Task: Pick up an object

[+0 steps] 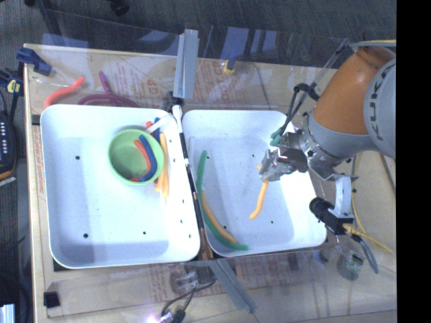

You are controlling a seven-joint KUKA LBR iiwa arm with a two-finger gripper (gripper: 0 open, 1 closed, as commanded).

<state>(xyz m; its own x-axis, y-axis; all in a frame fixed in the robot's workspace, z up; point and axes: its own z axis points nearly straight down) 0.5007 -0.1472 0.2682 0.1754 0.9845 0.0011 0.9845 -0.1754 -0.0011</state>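
Camera view: 2 white bins (101,241) on a wooden bench (283,79), dark carpet (269,5).

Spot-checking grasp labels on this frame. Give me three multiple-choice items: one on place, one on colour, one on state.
1. Where is the green bowl?
A. left bin
B. right bin
C. on the bench outside the bins

2. What colour is the strip hanging under the gripper?
A. blue
B. orange
C. purple

3. How does that strip sit?
A. flat in the left bin
B. inside the bowl
C. top end at the gripper, lower end down toward the right bin floor

Key: 1 A, the bowl sits in the left bin near the divider. 2 B, the strip is orange against the white floor. 3 C, its upper end meets the gripper and the rest trails down-left.
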